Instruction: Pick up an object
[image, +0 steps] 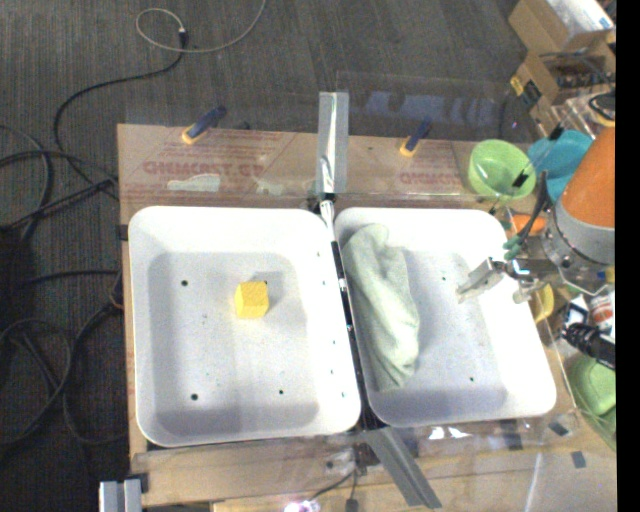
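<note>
A small yellow block (252, 299) lies in the middle of the left bin (160, 250). A crumpled pale green cloth (388, 300) stretches along the left side of the right bin (470, 395). My gripper (502, 285) hangs over the right part of the right bin, to the right of the cloth and apart from it. It is open, its fingers (478, 281) spread with nothing between them. The grey arm with its orange band (600, 190) comes in from the right.
A metal divider bar (333, 140) stands behind the seam between the bins. Green and blue bowls (500, 168) and other clutter sit beyond the right bin's far corner. Cables (60, 200) trail on the floor at the left.
</note>
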